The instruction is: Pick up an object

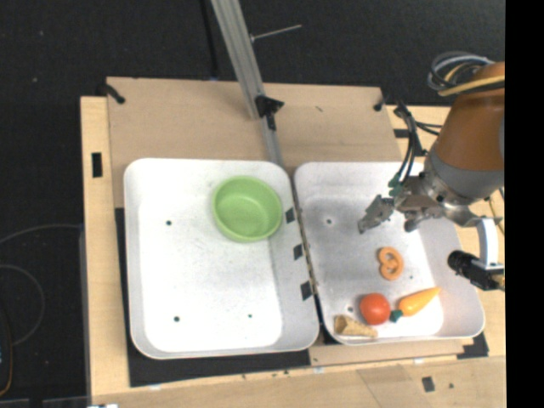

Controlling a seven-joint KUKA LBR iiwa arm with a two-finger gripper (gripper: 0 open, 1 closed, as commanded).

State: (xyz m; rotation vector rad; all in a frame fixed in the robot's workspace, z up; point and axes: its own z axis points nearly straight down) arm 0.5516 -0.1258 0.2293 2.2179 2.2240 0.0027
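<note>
Tool [389, 213] open, empty, over right white bin [340, 185]; small orange pretzel-shaped toy [390, 263] just below, likely target.

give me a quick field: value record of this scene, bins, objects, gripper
left bin: holds a green bowl, upright, near its upper right corner
right bin: holds four small items, all in its lower half
pretzel-shaped piece: orange, lying alone mid-bin
tomato: red, near the bottom rim
carrot: orange, just right of the tomato
tan wedge: at the bottom rim, left of the tomato
gripper: over the right bin, above the pretzel-shaped piece, holding nothing visible
</note>
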